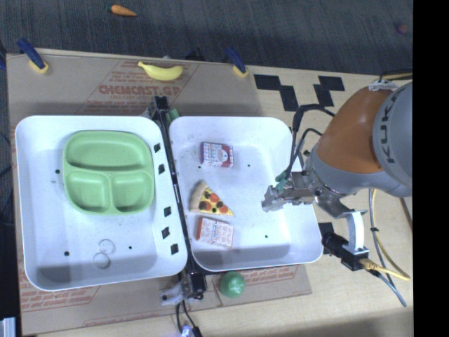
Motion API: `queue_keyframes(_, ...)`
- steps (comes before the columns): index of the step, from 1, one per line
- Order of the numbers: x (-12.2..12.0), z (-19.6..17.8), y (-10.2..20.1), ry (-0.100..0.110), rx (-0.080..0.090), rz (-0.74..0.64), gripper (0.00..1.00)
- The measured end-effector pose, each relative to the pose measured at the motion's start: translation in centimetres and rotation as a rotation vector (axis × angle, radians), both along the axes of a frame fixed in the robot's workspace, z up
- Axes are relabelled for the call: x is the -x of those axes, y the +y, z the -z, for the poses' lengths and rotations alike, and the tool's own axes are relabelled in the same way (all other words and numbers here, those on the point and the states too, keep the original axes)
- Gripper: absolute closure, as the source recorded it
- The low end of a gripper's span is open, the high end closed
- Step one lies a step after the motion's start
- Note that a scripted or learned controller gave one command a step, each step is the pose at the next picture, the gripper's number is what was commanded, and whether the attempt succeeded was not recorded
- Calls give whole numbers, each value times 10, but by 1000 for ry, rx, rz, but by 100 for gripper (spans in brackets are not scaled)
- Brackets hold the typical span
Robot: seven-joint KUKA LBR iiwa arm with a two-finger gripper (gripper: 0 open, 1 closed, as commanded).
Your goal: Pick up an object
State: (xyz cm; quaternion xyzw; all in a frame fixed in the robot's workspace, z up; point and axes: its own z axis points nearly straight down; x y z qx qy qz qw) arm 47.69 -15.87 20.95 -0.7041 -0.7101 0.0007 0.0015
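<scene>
Gripper (270, 201) over right bin (280, 248); pizza slice (209, 199) apart, to its left.

pizza slice (210, 201) | flat (toppings up) | right bin, between two cartons

Banana (161, 69) on cardboard (210, 83), green ball (232, 283) below bins

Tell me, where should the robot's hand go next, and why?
Probably left, toward the toy pizza slice. The gripper hangs over bare floor at the right side of the right white bin, apart from the slice and both small red-and-white cartons.
</scene>
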Motion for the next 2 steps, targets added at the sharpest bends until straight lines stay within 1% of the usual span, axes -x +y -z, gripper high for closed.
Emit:
queue_keyframes(1,-87,18,25,-1,0,2,100)
queue_keyframes(2,-26,10,69,1,0,1,100)
